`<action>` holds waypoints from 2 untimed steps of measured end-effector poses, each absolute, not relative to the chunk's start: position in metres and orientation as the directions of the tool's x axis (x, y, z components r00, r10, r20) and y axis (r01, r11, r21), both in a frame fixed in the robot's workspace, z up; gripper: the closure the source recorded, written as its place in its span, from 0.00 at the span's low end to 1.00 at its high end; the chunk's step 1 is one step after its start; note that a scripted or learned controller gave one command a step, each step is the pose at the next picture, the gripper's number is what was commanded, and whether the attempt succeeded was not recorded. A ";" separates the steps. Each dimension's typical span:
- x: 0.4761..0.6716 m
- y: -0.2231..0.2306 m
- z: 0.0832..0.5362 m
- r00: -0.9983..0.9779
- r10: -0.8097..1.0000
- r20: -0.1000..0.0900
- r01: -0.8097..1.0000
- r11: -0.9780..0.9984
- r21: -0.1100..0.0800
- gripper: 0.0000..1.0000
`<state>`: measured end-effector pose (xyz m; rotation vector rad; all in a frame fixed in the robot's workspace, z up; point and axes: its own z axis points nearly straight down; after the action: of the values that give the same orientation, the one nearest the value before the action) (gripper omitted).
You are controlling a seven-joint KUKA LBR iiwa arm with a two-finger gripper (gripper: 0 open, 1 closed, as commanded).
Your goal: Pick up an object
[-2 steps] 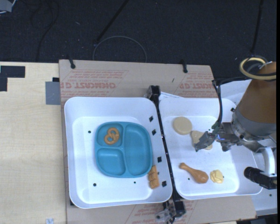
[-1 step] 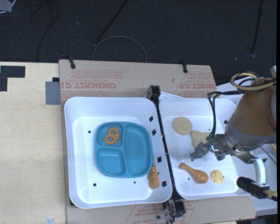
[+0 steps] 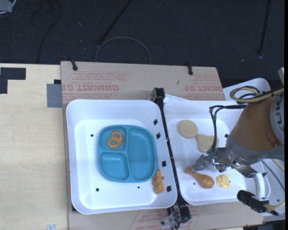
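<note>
A toy drumstick [image 3: 201,177] lies low in the right bin [image 3: 192,116], lower right of the frame. The gripper [image 3: 205,162] hangs just above it, jaws apart, holding nothing. A small yellow piece [image 3: 223,181] sits just right of the drumstick; a round cookie [image 3: 187,128] and a tan piece [image 3: 205,141] lie above. The left bin [image 3: 81,114] holds a blue divided tray [image 3: 134,169] with a pretzel [image 3: 115,139]; an orange piece [image 3: 158,182] rests at the tray's lower right.

Two white bins with food items, arm over the right one

The left bin [image 3: 81,128] holds a blue tray [image 3: 134,157] with a pretzel [image 3: 115,139]. In the right bin [image 3: 192,110], the gripper [image 3: 205,163] hangs just above a drumstick [image 3: 201,177], near two beige discs [image 3: 187,128].
</note>
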<state>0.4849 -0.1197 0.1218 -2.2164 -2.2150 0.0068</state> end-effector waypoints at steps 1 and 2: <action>0.485 -0.119 0.087 0.001 1.000 0.001 1.000 -0.001 -0.002 0.00; 0.485 -0.121 0.099 0.008 1.000 0.001 1.000 -0.008 -0.002 1.00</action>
<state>0.4854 -0.1205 0.0986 -2.2291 -2.2106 0.0002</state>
